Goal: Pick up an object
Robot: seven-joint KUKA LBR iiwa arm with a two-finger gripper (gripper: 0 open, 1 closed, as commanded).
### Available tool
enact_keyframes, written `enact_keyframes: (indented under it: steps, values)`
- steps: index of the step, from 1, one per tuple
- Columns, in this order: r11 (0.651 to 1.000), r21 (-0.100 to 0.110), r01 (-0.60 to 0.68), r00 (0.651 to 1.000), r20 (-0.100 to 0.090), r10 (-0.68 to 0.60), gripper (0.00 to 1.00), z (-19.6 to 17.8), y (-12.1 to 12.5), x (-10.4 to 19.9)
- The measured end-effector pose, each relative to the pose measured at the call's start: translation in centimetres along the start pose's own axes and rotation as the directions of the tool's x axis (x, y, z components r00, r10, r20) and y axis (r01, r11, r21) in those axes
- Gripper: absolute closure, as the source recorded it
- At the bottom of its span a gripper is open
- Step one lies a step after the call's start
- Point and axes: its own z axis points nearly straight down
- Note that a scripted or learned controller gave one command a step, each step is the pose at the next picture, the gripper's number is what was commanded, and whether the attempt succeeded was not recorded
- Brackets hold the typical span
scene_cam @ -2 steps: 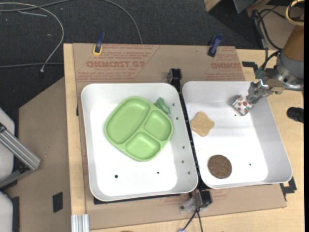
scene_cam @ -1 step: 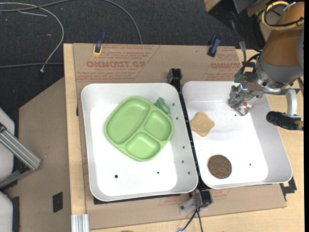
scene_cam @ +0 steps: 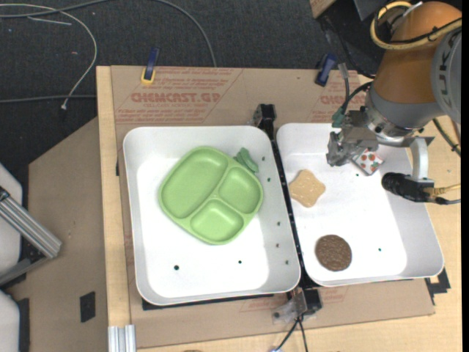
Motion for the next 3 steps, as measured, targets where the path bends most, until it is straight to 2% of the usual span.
enact_keyframes:
  steps: [1,2,3]
  values:
    - [1.000,0.003,0.000,1.000,0.000,0.000,1.00,1.1,-1.4,5.4]
    - [1.000,0.003,-0.002,1.000,0.001,0.002,1.00,1.1,-3.4,9.4]
    - [1.000,0.000,0.001,1.000,0.000,-0.001,1.00,-0.1,-5.0,15.0]
